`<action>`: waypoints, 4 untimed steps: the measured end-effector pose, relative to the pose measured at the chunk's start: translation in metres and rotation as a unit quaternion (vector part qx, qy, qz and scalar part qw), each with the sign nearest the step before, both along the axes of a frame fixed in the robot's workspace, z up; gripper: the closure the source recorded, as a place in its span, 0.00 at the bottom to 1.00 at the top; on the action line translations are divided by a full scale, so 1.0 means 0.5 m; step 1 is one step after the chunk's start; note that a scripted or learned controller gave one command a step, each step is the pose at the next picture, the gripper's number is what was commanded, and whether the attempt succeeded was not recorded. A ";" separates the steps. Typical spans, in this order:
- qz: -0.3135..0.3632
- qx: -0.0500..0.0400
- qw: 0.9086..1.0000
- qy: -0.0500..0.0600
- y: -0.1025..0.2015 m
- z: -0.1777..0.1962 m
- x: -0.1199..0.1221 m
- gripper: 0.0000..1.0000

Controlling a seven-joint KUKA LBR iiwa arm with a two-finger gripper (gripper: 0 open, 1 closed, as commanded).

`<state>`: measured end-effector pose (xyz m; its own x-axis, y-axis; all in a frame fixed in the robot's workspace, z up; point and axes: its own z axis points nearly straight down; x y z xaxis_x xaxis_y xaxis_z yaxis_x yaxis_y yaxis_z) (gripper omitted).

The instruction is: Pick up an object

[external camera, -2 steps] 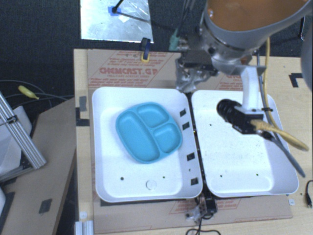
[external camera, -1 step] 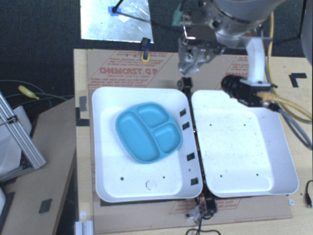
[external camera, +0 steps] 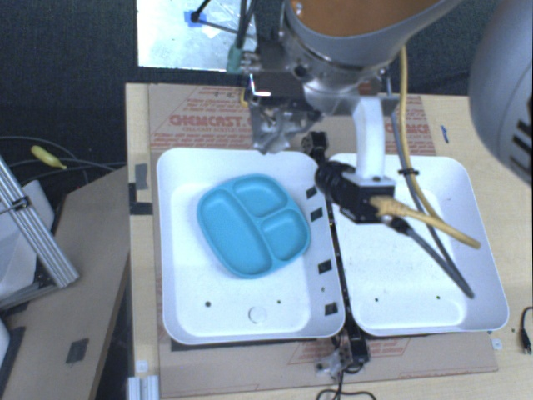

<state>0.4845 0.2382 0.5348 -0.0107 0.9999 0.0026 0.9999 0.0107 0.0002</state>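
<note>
A light blue divided plate (external camera: 250, 223) with three compartments lies flat in the middle of the left white bin (external camera: 187, 307). My gripper (external camera: 273, 138) hangs over the far rim of that bin, just beyond the plate's far edge and apart from it. I see nothing held in it. The grey arm with its orange band fills the top of the view above the gripper.
The right white bin (external camera: 466, 307) sits beside the left one, on a cardboard sheet (external camera: 200, 115). An aluminium frame (external camera: 29, 232) stands at the left edge, and a small yellow thing (external camera: 43, 155) lies behind it.
</note>
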 end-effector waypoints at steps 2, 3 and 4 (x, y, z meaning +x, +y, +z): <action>-0.002 0.000 1.000 -0.002 -0.114 -0.092 0.005 1.00; -0.002 -0.001 1.000 0.001 -0.002 -0.197 0.003 1.00; -0.006 0.001 1.000 -0.006 -0.057 0.013 0.063 1.00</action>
<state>0.5159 0.2096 0.5412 0.0009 1.0000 0.0048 0.9999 -0.0010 0.0128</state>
